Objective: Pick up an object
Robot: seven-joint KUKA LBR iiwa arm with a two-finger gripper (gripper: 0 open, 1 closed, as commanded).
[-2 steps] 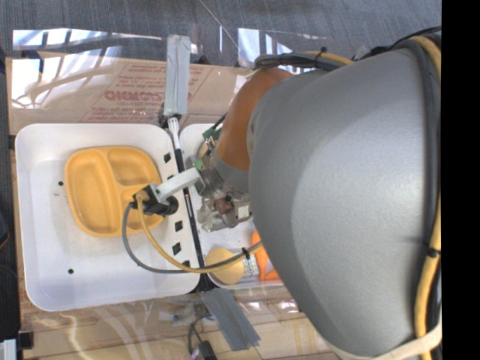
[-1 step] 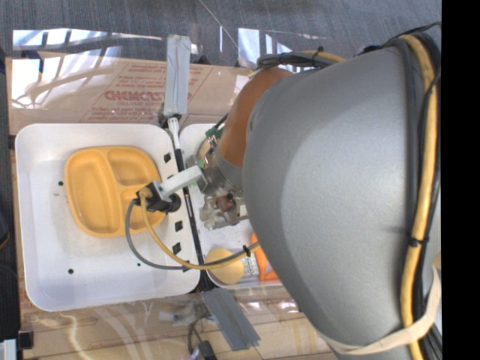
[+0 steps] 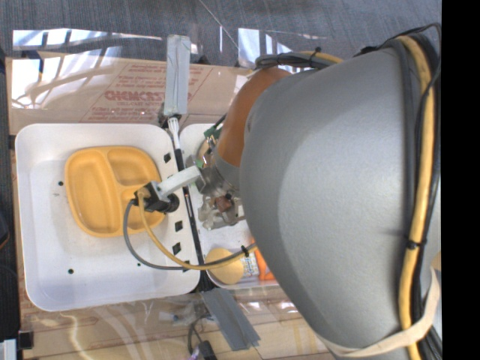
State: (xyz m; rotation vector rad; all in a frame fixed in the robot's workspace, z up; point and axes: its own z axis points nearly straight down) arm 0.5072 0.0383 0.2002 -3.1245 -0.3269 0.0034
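Note:
A yellow divided plate (image 3: 109, 190) lies in the left bin (image 3: 45, 276), toward its far side. The grey arm with its orange band (image 3: 251, 118) covers most of the right bin (image 3: 196, 137). My gripper (image 3: 217, 207) hangs over the right bin's left part, just past the divider between the bins. A round yellow object (image 3: 225, 266) lies at the near edge of the right bin, with an orange item (image 3: 262, 265) beside it, partly hidden by the arm. Nothing shows as held.
A white bracket with a black end (image 3: 161, 193) sticks out from the wrist over the left bin, trailing a yellow and black cable loop (image 3: 150, 250). Grey tape (image 3: 176, 73) runs along the divider. Cardboard (image 3: 112, 88) lies behind the bins.

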